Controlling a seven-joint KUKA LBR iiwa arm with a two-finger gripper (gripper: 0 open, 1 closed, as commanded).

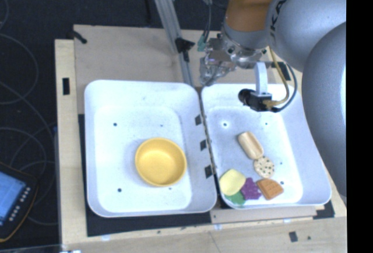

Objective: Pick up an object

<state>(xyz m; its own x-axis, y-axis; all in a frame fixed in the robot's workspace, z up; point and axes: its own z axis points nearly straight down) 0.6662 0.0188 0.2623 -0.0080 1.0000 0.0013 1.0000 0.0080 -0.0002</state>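
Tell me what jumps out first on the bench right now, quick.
The yellow bowl stands alone in the left bin. In the right bin, small items cluster at the near end: a tan oblong piece, a spotted cookie, a purple piece. The gripper hangs over the far end of the divide between bins.

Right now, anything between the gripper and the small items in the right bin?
Nothing visible. The gripper sits at the right bin's far rim; bare floor separates it from the tan block and the cluster beyond.

The grey arm [303, 18] reaches left, its end effector [211, 74] pointing down.
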